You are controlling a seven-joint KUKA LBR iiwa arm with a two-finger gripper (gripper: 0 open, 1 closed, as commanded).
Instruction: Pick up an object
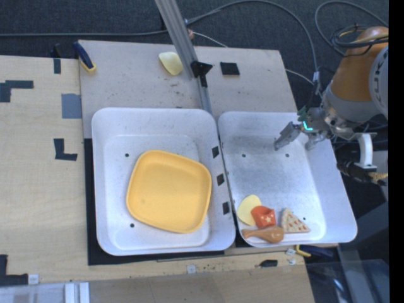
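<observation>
A yellow square plate lies in the left bin. At the front of the right bin sit a pale yellow piece, a red block, a brown wooden piece and a tan waffle-like wedge. My gripper hangs over the right bin's far right part, well behind those items. Its two fingers stand apart with nothing between them.
A metal pole slants across the bench behind the bins. A pale yellow object lies beside it on the bench, and a blue-and-yellow clamp sits at the far left. Cables run behind the right bin.
</observation>
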